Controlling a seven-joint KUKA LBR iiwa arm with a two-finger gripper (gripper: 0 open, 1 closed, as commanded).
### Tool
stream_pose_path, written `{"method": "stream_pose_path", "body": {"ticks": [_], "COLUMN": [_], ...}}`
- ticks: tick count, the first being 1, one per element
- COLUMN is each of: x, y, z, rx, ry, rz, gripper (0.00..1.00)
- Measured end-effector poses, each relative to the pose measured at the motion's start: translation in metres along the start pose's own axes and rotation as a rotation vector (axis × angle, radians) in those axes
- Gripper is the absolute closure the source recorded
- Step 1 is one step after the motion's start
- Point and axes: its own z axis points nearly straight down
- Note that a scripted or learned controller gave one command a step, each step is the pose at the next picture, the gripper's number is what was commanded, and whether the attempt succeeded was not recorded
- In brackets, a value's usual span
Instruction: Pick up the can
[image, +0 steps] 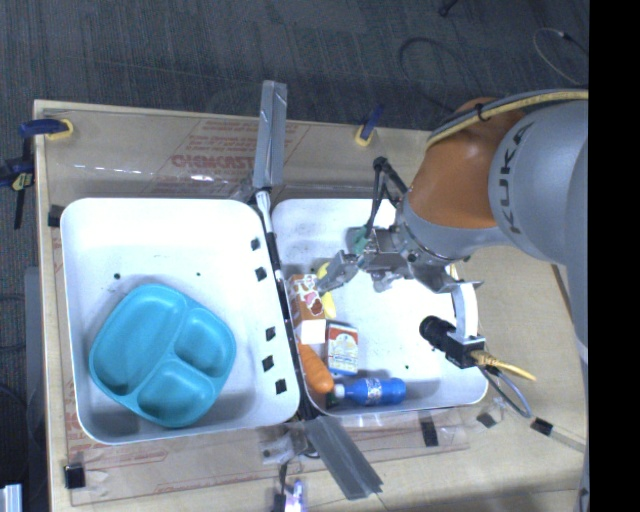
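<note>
Two white bins sit side by side on the bench. In the left bin (80, 230) we see one big blue plate (163, 352) with three dips in it. It lies near the front of that bin and leans a little.

The right bin (310, 215) has many small things in it, all crowded along its left side. At the front lies the can (375, 390). It is blue and lies on its side, close to the front wall. Just left of it is an orange carrot (317, 372). Behind the can stands a small red and white box (342, 348). Next to the box is a pale block (312, 331), and behind that a bright snack packet (304, 295).

We see the big grey and orange arm (500, 180) reach in from the right. Its claw (335, 272) hangs over the right bin, just above the snack packet and well back from the can. We cannot tell if the claw is spread or pressed together.

The bench (150, 150) is light brown with red print on it. Blue clamps (45, 128) grip its back edge. A grey metal bar (270, 130) runs between the bins. The floor (150, 50) behind is dark carpet.
</note>
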Motion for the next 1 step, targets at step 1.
{"method": "stream_pose_path", "body": {"ticks": [1], "x": [-0.0475], "y": [0.0490], "z": [-0.0309], "rx": [-0.004], "ry": [-0.001], "rz": [-0.058], "gripper": [0.00]}}
